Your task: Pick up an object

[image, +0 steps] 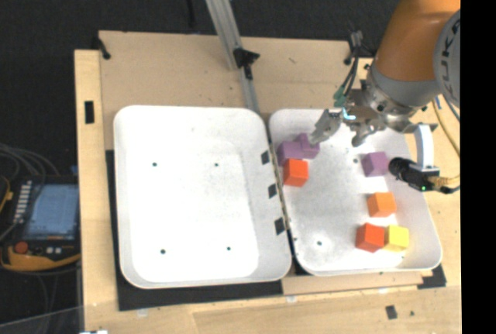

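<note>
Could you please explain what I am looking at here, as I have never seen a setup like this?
This is one picture from a fixed camera above a bench, looking down at a slant. The grey and orange shape at upper right is a robot arm; its job is to pick up an object. At its tip is a two-finger gripper, which hangs over the right bin, one of two shallow white trays side by side; the other is the left bin. In the right bin lie small blocks: a purple block touching an orange block near the bin's left wall, a second purple block, two more orange ones and a yellow block. One finger reaches close to the first purple block, but nothing is visibly held.
</note>
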{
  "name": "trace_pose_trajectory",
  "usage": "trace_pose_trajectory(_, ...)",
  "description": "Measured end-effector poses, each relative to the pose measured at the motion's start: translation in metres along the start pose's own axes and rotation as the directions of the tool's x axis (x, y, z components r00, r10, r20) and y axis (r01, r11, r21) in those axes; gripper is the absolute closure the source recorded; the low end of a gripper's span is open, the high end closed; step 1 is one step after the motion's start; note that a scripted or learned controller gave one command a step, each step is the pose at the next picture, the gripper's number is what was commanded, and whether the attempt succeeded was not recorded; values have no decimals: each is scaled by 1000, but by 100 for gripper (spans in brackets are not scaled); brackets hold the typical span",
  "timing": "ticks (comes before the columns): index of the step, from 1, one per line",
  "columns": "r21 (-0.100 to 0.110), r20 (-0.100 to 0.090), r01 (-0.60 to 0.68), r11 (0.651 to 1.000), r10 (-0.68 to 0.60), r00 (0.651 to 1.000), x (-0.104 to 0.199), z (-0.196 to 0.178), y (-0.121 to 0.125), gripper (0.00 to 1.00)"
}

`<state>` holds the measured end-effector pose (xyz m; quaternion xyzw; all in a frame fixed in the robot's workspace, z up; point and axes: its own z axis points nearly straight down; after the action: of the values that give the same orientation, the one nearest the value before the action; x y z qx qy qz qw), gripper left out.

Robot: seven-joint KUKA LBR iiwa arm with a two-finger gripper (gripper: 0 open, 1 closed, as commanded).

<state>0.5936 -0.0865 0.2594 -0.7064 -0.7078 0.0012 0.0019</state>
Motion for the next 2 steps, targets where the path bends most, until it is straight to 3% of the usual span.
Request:
trace_pose_trajectory(1,-5,0,-1,1000,1,1000,0,-3,1,0)
trace_pose_trajectory(2,0,3,-4,1000,4,1000,-11,45,0,0)
